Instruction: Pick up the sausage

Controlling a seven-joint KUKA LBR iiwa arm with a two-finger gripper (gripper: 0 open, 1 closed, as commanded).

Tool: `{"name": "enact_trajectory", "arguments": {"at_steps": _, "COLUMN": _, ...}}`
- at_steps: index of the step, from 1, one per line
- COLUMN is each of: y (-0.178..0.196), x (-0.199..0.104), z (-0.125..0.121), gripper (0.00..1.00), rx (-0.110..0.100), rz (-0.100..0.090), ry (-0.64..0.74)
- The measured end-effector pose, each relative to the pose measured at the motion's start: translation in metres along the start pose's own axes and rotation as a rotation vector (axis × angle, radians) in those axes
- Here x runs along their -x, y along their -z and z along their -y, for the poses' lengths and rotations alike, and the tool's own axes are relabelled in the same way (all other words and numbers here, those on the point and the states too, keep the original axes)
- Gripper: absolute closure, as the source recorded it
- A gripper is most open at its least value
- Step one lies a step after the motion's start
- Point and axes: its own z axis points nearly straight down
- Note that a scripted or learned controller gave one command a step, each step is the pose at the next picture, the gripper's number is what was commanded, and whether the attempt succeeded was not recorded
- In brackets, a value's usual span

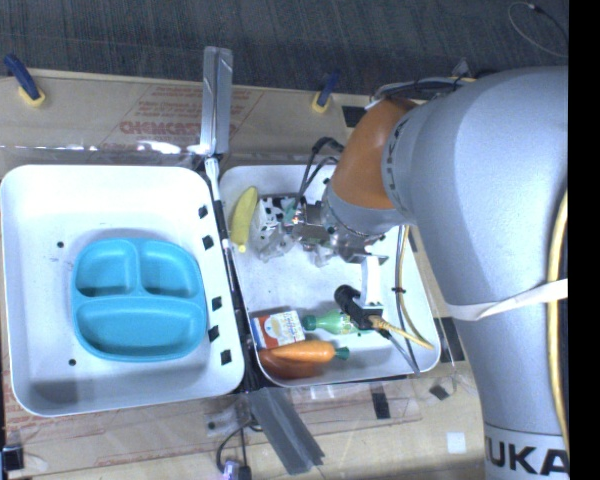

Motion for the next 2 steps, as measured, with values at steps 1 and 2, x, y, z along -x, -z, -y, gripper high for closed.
{"name": "enact_trajectory", "arguments": {"at_steps": 1, "y": 0.002, "x": 0.026, "z": -0.062, "gripper": 0.00, "rx": -0.006, "rz": -0.006, "ry": 0.014}}
{"name": "enact_trajectory", "arguments": {"at_steps": 2, "y": 0.047, "x": 0.082, "z": -0.031, "gripper": 0.00, "rx": 0.000, "rz": -0.001, "ry": 0.016}}
